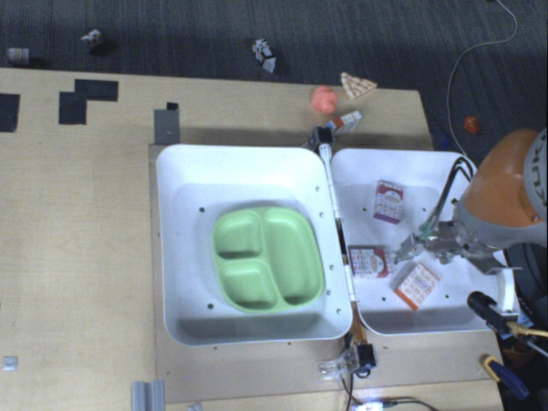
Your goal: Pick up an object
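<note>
Three small red-and-white packets lie in the right bin at right of frame: one packet uppermost, another lower left, a third lowest. The gripper hangs among them; whether its grip is closed, I cannot tell. A green divided tray fills the left bin

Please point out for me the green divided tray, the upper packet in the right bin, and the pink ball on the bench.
green divided tray point(267, 258): camera view, centre ridge.
upper packet point(389, 201): camera view, its middle.
pink ball point(324, 99): camera view, its top.
</note>
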`<action>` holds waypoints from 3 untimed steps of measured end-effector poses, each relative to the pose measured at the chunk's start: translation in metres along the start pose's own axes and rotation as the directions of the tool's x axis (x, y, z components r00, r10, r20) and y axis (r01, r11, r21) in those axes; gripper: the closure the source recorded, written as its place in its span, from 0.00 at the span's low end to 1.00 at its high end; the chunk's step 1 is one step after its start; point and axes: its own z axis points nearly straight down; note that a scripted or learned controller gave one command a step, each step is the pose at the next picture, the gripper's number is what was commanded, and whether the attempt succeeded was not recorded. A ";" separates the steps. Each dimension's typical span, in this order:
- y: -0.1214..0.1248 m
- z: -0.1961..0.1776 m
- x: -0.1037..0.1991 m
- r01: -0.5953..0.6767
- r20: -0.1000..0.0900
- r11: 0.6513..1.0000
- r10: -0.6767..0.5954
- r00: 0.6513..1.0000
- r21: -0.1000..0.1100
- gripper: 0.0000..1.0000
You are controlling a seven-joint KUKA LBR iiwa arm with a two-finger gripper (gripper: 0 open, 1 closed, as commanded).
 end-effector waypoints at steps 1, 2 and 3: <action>-0.027 0.010 0.057 -0.001 0.001 1.000 0.001 1.000 0.000 0.00; -0.025 -0.001 0.058 0.001 0.001 1.000 -0.001 1.000 -0.007 1.00; 0.063 0.012 -0.013 0.001 0.002 1.000 -0.001 1.000 0.001 1.00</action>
